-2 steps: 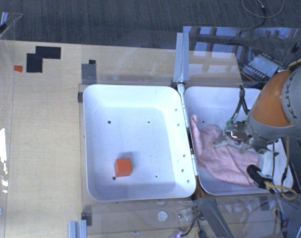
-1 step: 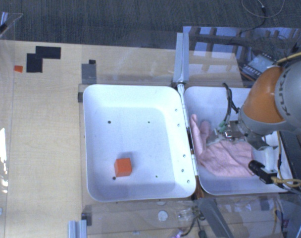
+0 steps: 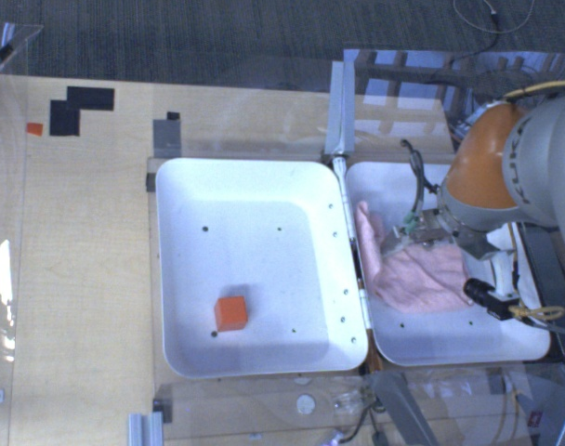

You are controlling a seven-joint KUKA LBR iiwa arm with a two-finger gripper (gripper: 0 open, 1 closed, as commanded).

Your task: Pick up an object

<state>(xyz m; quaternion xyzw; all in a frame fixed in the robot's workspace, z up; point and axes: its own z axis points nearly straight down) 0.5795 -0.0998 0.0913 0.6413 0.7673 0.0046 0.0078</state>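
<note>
The grey, orange-banded arm's gripper (image 3: 405, 234) is lowered onto the crumpled pink cloth (image 3: 414, 275) lying against the right white bin (image 3: 450, 347)'s left wall, presumably to grasp it; the small orange cube (image 3: 231, 313) is left near the left white bin (image 3: 185, 249)'s front-left corner.

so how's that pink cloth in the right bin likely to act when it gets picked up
The pink cloth lies crumpled and folded, so it is probably floppy and would drape and trail from a pinch. It looks thin, so likely light. One edge lies against the right bin wall and may drag.
</note>
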